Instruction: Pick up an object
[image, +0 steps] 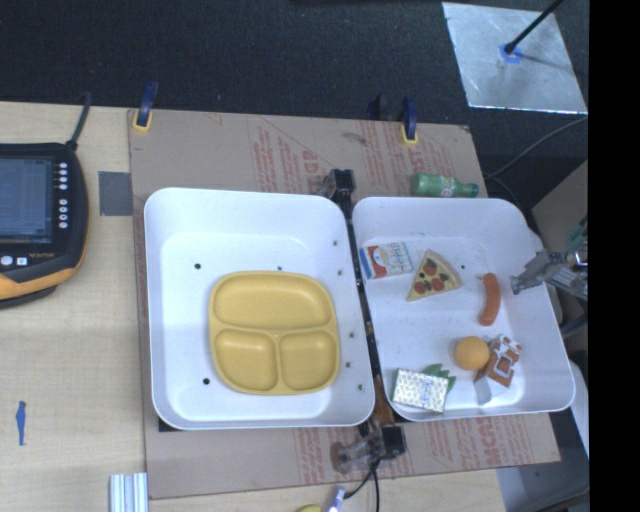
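Objects for picking all lie in the right bin (520, 215): a small milk carton (387, 259) near its upper left corner, a pizza slice (434, 276) just right of the carton, and a sausage (488, 299) lying nearly upright toward the right wall. Lower down sit an orange ball (471, 352), a brown-and-white toy piece (502, 362) touching the ball's right side, and a silvery wrapped packet (420, 390) with a bit of green beside it, close to the bin's front rim. Bare white floor runs through the middle of this bin, between the pizza slice and the orange ball, and along the back wall above the food.

At the frame's right edge the gripper (528, 281) hangs over the right bin's right rim, fingers (522, 284) pointing left toward the sausage and apart from it. They look slightly spread with nothing between them.

In the left bin (160, 300) lies a yellow divided plate (273, 332), roughly centred, with open floor on all sides of it. Both bins meet along a dark seam in the middle. A green bottle (444, 186) lies on the cardboard just behind the right bin, and a control pendant (38, 225) rests on the bench well left of the bins.
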